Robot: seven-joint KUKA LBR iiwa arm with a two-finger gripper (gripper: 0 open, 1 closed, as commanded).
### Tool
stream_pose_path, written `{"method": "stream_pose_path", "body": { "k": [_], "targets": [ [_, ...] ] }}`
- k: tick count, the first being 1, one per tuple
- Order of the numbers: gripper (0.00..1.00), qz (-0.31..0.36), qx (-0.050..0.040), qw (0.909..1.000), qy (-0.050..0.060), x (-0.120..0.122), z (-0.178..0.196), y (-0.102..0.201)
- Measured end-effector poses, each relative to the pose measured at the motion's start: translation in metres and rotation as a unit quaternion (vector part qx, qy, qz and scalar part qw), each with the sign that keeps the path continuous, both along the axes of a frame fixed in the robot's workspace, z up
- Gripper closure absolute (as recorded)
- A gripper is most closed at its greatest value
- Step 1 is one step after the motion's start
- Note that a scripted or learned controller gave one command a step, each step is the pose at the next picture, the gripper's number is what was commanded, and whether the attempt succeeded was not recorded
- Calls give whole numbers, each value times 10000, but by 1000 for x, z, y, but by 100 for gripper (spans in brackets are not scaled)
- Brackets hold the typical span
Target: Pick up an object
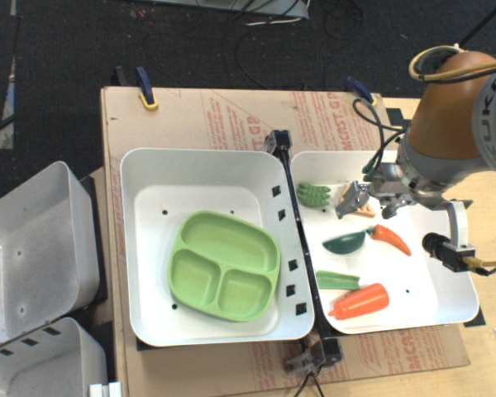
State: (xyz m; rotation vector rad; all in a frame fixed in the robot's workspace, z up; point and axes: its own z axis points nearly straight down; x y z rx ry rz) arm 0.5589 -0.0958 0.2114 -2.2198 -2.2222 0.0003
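Camera view

Arm: grey with an orange band, reaching in from the right over the right bin (455, 304).

Gripper (362, 198): low over the back of the right bin, fingers parted a little, nothing seen between them.

Small pale orange piece (364, 211): just under the fingertips; contact cannot be told.

Green toy hand (314, 194): back left of the right bin, near the gripper.

Dark green pepper (345, 241): mid bin, beside an orange chilli (391, 238).

Green bean pod (337, 280): just above the orange carrot (360, 301) at the front.

Left bin (140, 222): holds a light green divided plate (224, 265), lying flat.
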Motion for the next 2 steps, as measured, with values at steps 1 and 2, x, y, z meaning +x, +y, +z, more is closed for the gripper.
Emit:
{"method": "stream_pose_path", "body": {
  "k": [1,2],
  "targets": [
    [0,-16,1,10000,21,3,-49,-8],
    [0,-13,4,10000,28,7,-113,-5]
  ]
}}
